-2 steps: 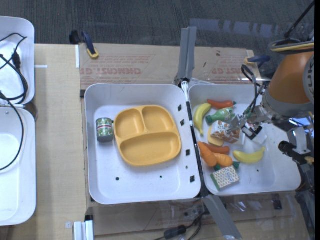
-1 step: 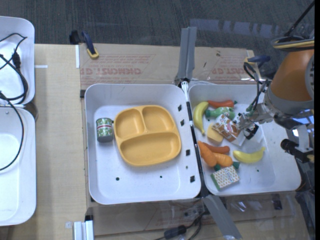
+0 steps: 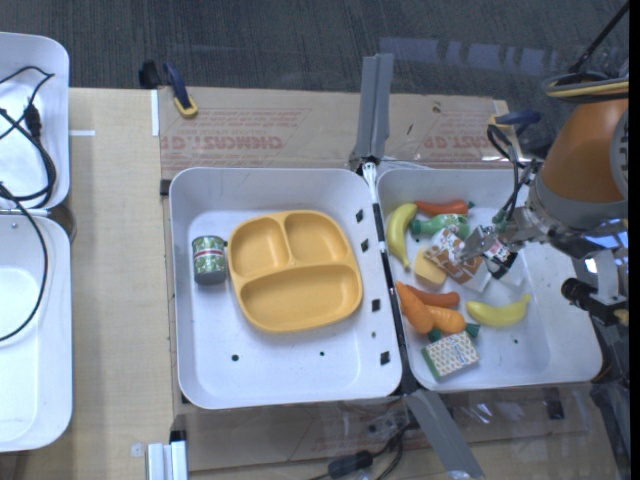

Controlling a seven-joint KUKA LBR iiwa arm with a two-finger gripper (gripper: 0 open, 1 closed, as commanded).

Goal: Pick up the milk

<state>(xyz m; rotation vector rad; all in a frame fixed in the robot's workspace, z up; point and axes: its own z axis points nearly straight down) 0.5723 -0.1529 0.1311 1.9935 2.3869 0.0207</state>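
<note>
Left white bin: yellow divided plate, small green can.
Right white bin: milk carton, bananas, carrots.
Gripper: beside the milk; I cannot tell its opening.

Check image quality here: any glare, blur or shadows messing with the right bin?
Camera view: lighting is even and soft, with only faint shadows under the yellow plate and the can. Mild sheen on the white bin rims, nothing blown out. The gripper and the clutter beside it in the right bin look small and slightly soft, so the milk is hard to pick out.
</note>
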